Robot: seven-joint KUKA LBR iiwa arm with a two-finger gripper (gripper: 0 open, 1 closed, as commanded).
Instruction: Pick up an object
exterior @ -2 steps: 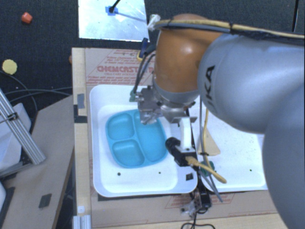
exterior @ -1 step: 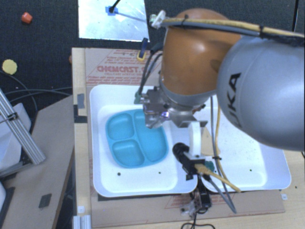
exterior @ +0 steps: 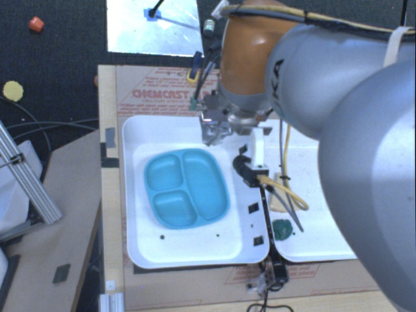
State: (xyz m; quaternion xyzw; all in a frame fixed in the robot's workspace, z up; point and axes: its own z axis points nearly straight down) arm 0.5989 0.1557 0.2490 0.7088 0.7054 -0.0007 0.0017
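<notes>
Gripper [exterior: 212, 134] hung over left bin's [exterior: 140, 174] far rim, prob. lining up w/ blue tray [exterior: 187, 188]; jaw state unclear.

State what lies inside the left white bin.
A blue divided plate lies inside the left bin. The gripper hangs over its far edge, and the arm covers most of the other bin.
</notes>
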